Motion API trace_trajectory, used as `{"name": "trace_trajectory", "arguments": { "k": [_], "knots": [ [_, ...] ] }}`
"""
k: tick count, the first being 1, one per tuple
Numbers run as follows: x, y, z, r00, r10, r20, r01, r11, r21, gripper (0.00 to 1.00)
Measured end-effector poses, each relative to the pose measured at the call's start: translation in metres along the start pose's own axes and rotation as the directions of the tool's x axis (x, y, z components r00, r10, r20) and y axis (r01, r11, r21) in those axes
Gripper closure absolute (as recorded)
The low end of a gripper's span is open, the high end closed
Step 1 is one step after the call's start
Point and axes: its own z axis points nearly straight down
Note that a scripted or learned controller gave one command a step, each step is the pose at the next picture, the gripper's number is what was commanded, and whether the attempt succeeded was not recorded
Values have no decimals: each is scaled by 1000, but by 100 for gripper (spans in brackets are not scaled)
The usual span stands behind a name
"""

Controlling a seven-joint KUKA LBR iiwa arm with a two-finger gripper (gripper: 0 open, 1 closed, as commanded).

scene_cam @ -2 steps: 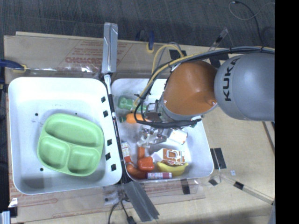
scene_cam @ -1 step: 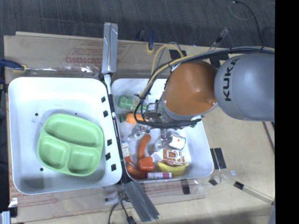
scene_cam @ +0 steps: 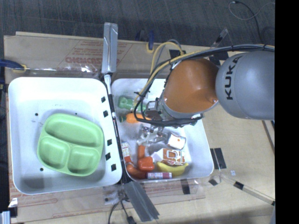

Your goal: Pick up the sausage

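Note:
The sausage [scene_cam: 132, 171], a reddish-brown curved piece, lies in the front left corner of the right bin [scene_cam: 203, 143], against the bin wall. A red block [scene_cam: 146, 163] and an orange stick-shaped piece [scene_cam: 141, 151] sit right beside it. My gripper [scene_cam: 152, 135] hangs low over the middle of the right bin, a little behind and to the right of the sausage, under the orange wrist band [scene_cam: 189, 87]. Nothing is visibly held in it.
A yellow banana [scene_cam: 172, 168] and a white-and-orange packet [scene_cam: 174, 155] lie at the bin's front. A green object [scene_cam: 125, 102] and an orange one [scene_cam: 131, 118] sit at its back left. The left bin [scene_cam: 23, 101] holds a green divided plate [scene_cam: 70, 143].

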Motion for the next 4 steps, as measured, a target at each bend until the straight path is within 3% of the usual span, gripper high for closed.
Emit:
{"name": "trace_trajectory", "arguments": {
  "k": [1, 2, 3, 4],
  "knots": [
    [0, 0, 0, 1000, 0, 0, 0, 1000, 0, 0],
    [-4, 0, -10, 1000, -7, 3, 7, 1000, 2, 100],
    [-4, 0, -10, 1000, -7, 3, 7, 1000, 2, 0],
    [59, 4, -199, 994, -113, -7, 113, 994, 0, 0]
  ]
}}
